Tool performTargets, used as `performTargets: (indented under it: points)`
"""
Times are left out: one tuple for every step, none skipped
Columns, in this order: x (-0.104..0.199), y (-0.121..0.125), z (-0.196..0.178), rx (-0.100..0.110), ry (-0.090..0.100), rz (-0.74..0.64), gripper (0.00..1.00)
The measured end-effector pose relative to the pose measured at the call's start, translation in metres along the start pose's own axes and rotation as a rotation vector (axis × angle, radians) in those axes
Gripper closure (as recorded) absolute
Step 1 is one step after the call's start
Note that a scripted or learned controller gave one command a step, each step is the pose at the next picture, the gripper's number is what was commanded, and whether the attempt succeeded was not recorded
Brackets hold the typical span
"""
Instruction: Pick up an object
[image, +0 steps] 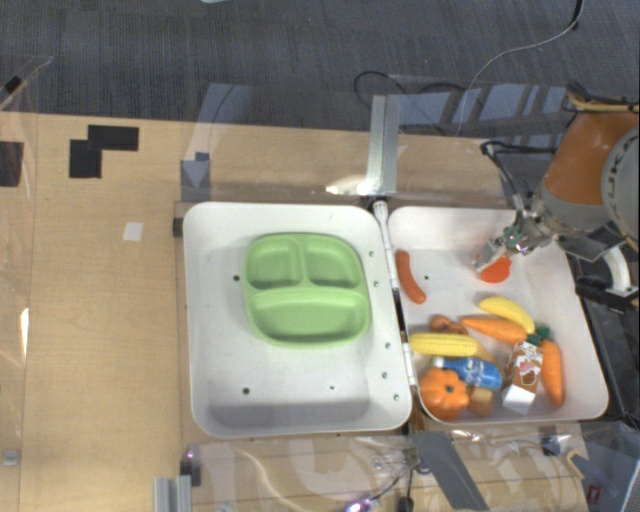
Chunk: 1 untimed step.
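Observation:
My gripper (503, 250) hangs over the far right part of the right bin (440, 232), reaching in from the right under the orange wrist band. A small red-orange toy piece (495, 268) sits at its fingertips, and the fingers look closed on its top. Below it in the same bin lie a red sausage (410, 277), a yellow banana (505, 310), an orange carrot (495, 327), a corn cob (443, 345), a small orange pumpkin (444, 392), a blue can (480, 374), a second carrot (551, 372) and a little carton (525, 364).
The left bin (220, 380) holds a green divided plate (300, 288) near its middle. A metal divider post (383, 140) rises behind the seam between the bins. Cables (450, 95) run across the dark floor behind the bench.

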<state>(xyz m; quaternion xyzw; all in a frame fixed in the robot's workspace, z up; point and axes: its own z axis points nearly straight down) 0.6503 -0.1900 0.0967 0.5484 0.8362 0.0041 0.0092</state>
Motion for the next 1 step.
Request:
performTargets:
  points:
    - [0.0462, 0.0451, -0.095, 0.01, 0.007, 0.038, 1.0]
